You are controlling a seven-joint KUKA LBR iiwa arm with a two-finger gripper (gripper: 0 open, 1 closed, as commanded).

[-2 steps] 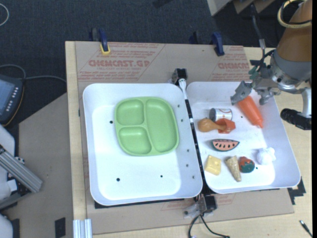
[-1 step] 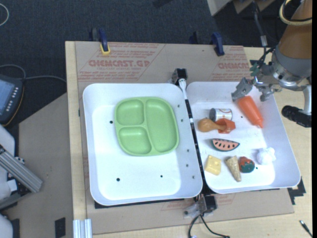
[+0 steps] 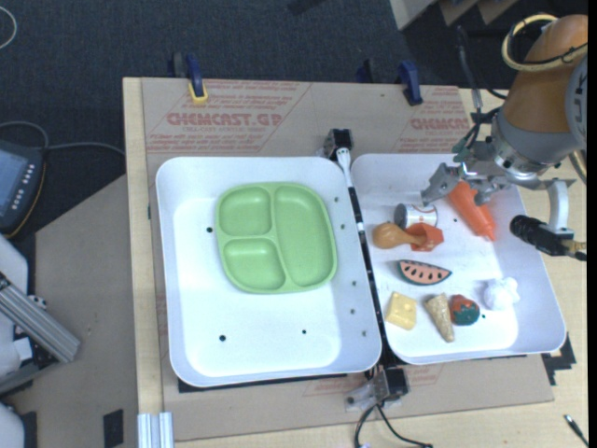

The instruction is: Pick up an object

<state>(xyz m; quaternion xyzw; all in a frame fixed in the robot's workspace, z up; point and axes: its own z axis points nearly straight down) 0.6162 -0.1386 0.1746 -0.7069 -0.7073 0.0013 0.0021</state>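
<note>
Dark carpet surrounds a pale bench [image 3: 140,250] topped with brown printed board, clamped at the far edge by two blue clips. Two shallow white bins sit side by side, glossy plastic with rounded corners. Left bin [image 3: 187,325]: holds a matte light-green divided plate [image 3: 277,236], rounded-square, three compartments, lying flat toward the far half. Right bin [image 3: 532,315]: a scatter of small toy foods. A smooth orange carrot [image 3: 474,210], tapered, lies at a slant in the far right part. Left of it, a small grey can [image 3: 410,217] on its side, touching a red-orange piece [image 3: 427,237] and a tan pear-shaped piece [image 3: 390,235]. Nearer: a watermelon slice [image 3: 424,272], red with dark seeds; a pale yellow cheese wedge [image 3: 402,311]; a tan ridged cone [image 3: 440,315]; a rounded red-and-teal item [image 3: 464,311] just beside the cone; a lumpy white piece [image 3: 502,293] by the right wall. Arm reaches in from the far right, orange band above a grey wrist, wrist pitched down over the far part of the right bin. Gripper [image 3: 464,181] hangs right at the carrot's thick end, grey fingers splayed to either side; the view is too cluttered there to tell whether they are clamped on the carrot or loose around it.
</note>
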